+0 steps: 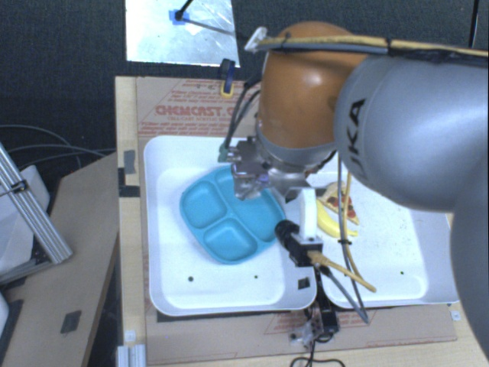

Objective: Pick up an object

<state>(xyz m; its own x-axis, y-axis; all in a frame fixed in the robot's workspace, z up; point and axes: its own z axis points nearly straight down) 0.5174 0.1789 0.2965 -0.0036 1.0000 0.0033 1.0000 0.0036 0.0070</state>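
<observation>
Looking down from the fixed overhead camera: the big grey arm (405,105) comes in from the right and takes up most of the upper right, with its orange band (306,82) sitting right above the wrist. The gripper (252,180) is down over the left bin (164,228), at the upper right edge of a blue divided tray (225,216) — three compartments, lying flat, tilted diagonally in the bin. Whether it's touching the tray, can't tell from here, and I can't tell if it's grabbing anything either; the wrist covers that spot. In the right bin (397,274) there's a yellow object (332,212) just past the divider, partly behind cables. Cardboard (183,102) lies under both bins.
</observation>
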